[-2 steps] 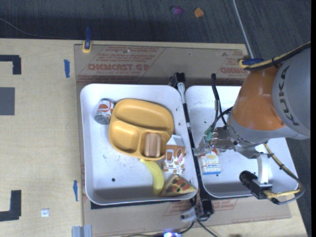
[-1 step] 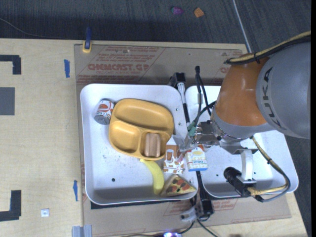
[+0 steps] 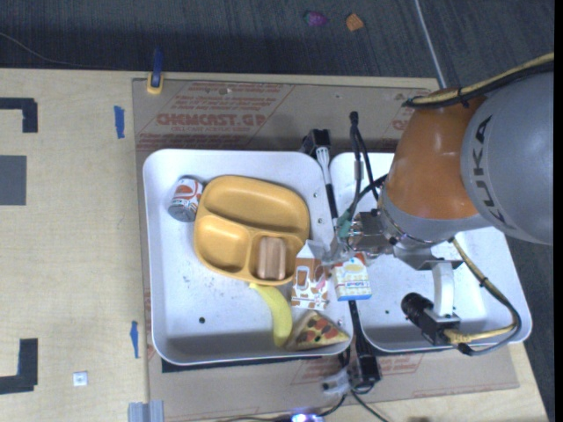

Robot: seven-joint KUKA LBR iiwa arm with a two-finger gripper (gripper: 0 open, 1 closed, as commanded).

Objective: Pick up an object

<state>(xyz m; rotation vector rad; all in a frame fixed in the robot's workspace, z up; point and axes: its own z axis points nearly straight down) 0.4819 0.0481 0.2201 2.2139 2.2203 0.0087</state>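
**Gripper low over the seam between the bins, carton just beneath**

Down over the bench now with the grey arm [image 3: 493, 148], in from 3 o'clock, orange band broad and bright above the wrist. Gripper [image 3: 341, 243] parked right above the shared wall where the left bin [image 3: 163, 262] meets the right bin [image 3: 497, 275]. Spread or closed? Impossible to make out from this angle, and nothing seen caught in it.

Closest candidate: a small white carton [image 3: 352, 280] with a blue top and orange label, just at 6 o'clock of the gripper, lying on or against the dividing wall, hard to tell which. Just beside it at 9 o'clock, a white-and-orange packet [image 3: 308, 287], touching or very nearly so.

Over to the left bin, and crowded in there. Big yellow divided plate [image 3: 251, 205] across the middle, tilted, with a tan rounded piece [image 3: 271, 258] sitting in its small compartment at 5 o'clock. A drink can [image 3: 185, 199] on its side at the plate's 9 o'clock, pressed up against the rim. A banana [image 3: 278, 310] curling out from under the plate's lower edge toward 6 o'clock. A toy pizza slice [image 3: 317, 331] just beside the banana's tip, at the bin's 5 o'clock corner, below the packet.
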